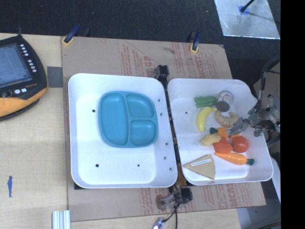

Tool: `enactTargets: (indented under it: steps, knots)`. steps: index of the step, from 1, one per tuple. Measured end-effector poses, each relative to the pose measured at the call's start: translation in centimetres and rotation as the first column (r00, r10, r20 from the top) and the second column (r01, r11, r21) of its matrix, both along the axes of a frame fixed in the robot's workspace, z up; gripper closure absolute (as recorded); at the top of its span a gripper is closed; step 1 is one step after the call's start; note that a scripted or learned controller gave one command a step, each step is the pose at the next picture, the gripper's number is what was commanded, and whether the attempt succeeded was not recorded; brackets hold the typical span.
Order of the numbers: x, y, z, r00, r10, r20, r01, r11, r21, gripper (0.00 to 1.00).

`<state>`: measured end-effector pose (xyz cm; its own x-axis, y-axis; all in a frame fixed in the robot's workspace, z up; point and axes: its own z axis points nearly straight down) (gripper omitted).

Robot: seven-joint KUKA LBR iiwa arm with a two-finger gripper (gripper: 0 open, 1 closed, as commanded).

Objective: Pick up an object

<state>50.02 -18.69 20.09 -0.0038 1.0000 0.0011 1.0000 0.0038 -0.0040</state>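
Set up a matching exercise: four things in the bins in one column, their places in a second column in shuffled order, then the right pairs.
Things:
1. blue divided plate
2. banana
3. carrot
4. sandwich wedge

Places:
A. right bin, near front rim, left part
B. middle of the left bin
C. right bin, just below the red tomato
D. right bin, just below the green vegetable

Pairs: 1-B, 2-D, 3-C, 4-A

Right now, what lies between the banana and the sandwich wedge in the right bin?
In the camera view, a small yellow food piece sits between the banana and the sandwich wedge, with bare white bin floor around it.
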Motion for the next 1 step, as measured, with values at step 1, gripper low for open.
enactTargets:
  steps: [1]
  knots:
    - [4.65,1.44,-9.93,1.000,0.002,0.010,-0.002,1.000,-0.007,0.00]
